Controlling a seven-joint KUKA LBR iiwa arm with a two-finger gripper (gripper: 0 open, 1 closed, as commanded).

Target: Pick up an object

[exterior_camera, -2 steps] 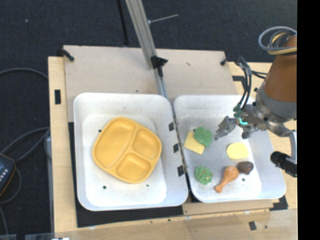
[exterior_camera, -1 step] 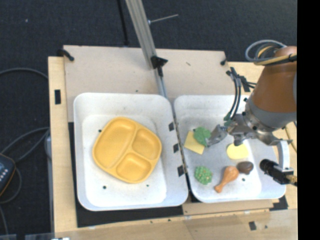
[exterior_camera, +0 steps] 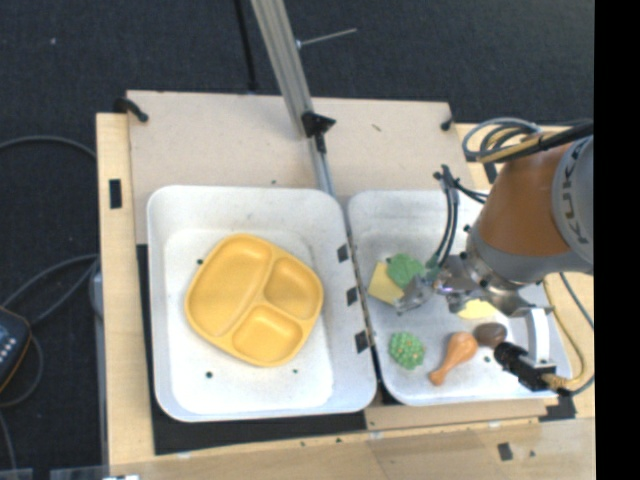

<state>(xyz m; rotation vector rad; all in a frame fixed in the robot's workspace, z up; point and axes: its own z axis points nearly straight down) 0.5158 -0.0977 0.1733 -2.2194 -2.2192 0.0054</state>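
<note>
The gripper (exterior_camera: 412,296) sits low in the right bin (exterior_camera: 400,213), whether parted or closed I cannot tell, touching the yellow wedge (exterior_camera: 383,284) beside the green leafy piece (exterior_camera: 404,268), seemingly its target.

Even, bright light, soft shadows, slightly blurry picture

bears two white bins (exterior_camera: 160,298) side by side on a tan bench (exterior_camera: 220,143), rims touching at the middle.
</note>
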